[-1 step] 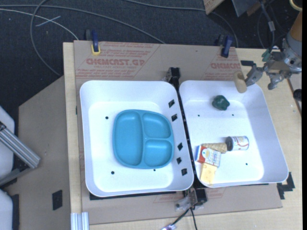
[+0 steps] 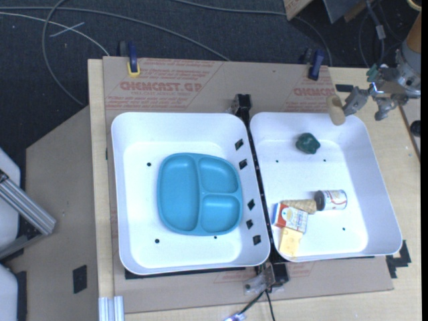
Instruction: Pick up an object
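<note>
Objects: right bin holds a dark green lump near its far wall, a small bottle lying on its side at mid-floor, a tan wedge touching the bottle's dark cap end, and a red-and-yellow card packet at the near left corner.
Left bin: a blue three-compartment plate lies flat at its centre.
Writing: "CHEMCAST GP" in red on the brown board under the bins; bottle and packet print too small to read.
Surface: counter of pale wood, board held by blue clamps at the far edge; dark carpet with loose cables beyond.
Jaws: above the right bin's far right corner, well apart from every object; a tan cylinder sits just beside them. Whether parted or closed, cannot tell.
</note>
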Action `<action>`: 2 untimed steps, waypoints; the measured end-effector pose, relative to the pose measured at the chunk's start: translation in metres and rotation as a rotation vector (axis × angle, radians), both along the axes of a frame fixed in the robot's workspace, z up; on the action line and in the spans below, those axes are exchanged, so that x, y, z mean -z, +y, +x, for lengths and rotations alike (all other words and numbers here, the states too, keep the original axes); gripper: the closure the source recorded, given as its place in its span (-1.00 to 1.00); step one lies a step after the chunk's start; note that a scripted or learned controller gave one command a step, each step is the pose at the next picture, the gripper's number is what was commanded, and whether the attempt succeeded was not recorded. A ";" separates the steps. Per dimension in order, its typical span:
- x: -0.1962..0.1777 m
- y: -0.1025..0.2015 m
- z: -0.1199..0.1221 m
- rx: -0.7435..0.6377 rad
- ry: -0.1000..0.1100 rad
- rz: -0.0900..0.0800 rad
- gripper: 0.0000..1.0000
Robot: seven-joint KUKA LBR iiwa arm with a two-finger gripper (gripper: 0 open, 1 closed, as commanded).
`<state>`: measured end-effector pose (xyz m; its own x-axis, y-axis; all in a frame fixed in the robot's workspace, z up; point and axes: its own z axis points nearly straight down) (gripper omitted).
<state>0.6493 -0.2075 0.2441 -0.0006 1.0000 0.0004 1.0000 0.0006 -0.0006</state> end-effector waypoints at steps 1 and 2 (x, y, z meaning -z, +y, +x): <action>0.060 0.003 -0.008 0.001 0.007 0.002 -1.00; 0.120 0.005 -0.002 -0.001 0.007 0.002 -1.00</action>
<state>0.6471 -0.2029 0.1243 -0.0014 1.0000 0.0024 1.0000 0.0014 -0.0076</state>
